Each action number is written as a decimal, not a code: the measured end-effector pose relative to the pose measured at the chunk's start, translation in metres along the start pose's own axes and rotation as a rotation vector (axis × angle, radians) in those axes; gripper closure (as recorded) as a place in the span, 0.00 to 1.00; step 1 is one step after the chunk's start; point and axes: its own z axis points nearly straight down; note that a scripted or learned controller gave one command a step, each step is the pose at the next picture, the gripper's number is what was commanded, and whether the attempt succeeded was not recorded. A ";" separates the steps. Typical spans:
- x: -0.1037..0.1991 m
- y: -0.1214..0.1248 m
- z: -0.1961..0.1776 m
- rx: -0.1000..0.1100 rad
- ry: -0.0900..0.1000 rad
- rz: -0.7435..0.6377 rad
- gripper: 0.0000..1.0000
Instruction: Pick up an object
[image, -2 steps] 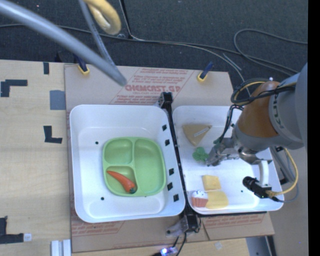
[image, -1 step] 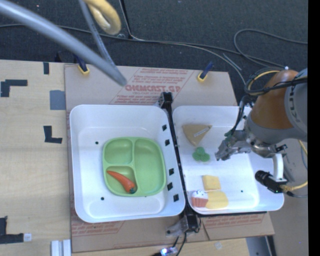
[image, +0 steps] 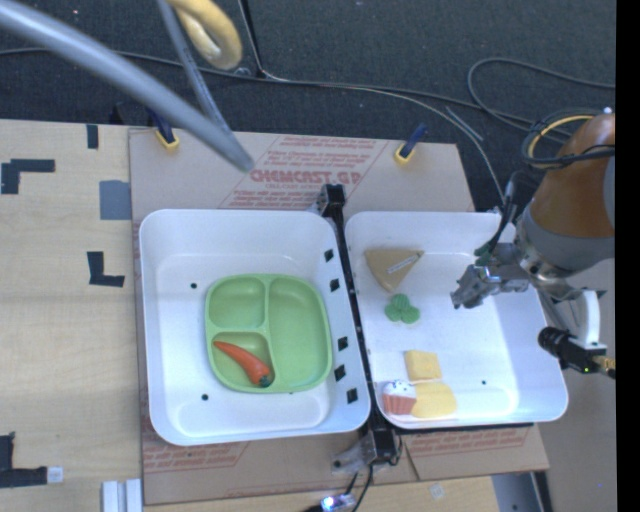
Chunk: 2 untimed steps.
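Objects are lying in the right bin (image: 520, 345); the gripper (image: 468, 293) is hovering above it, finger state cannot be told.

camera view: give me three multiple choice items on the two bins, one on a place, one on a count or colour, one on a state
1. Where does the orange carrot lie?
A. on the green plate in the left bin
B. in the right bin
C. on the cardboard

2. How many yellow pieces lie near the right bin's front edge?
A. none
B. two
C. five

3. The gripper is
A. over the right bin, with nothing seen between its fingers
B. clamped on the carrot
C. over the left bin

Key: 1 A, the carrot rests in the plate's front compartment. 2 B, a yellow block and a yellow piece sit there. 3 A, it hangs beside the green broccoli.
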 end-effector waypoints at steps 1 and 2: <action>0.008 0.004 -0.060 -0.002 0.000 -0.003 1.00; 0.065 0.016 -0.050 0.005 0.001 -0.006 1.00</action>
